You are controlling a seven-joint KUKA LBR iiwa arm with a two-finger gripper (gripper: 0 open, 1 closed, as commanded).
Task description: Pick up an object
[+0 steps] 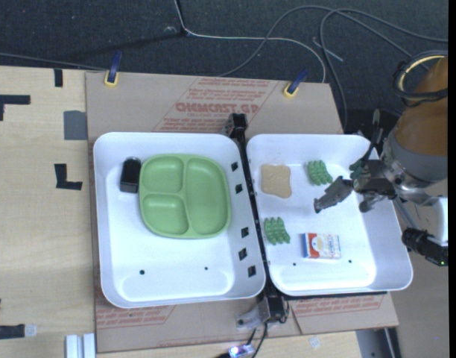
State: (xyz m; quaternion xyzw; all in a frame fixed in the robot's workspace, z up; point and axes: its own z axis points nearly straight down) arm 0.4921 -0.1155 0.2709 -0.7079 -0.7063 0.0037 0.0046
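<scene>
In the right bin (377, 271) lie a tan slice of bread (276, 180), a small green ridged piece (318, 172) near the back, another green ridged piece (276, 231) by the divider, and a small white packet with red and blue print (320, 245). My gripper (346, 192) hangs over the right bin's right half, right of the bread and above the packet, its dark fingers (328, 198) spread apart with nothing between them. The left bin (112, 222) holds a green divided plate (185, 196) and a small black block (130, 175) at the plate's left.
The grey arm with its orange band (425, 80) reaches in from the right edge. A black clip strip (247, 200) runs between the bins. Both bins rest on cardboard (213, 99) on a wooden bench; cables trail over the dark cloth behind.
</scene>
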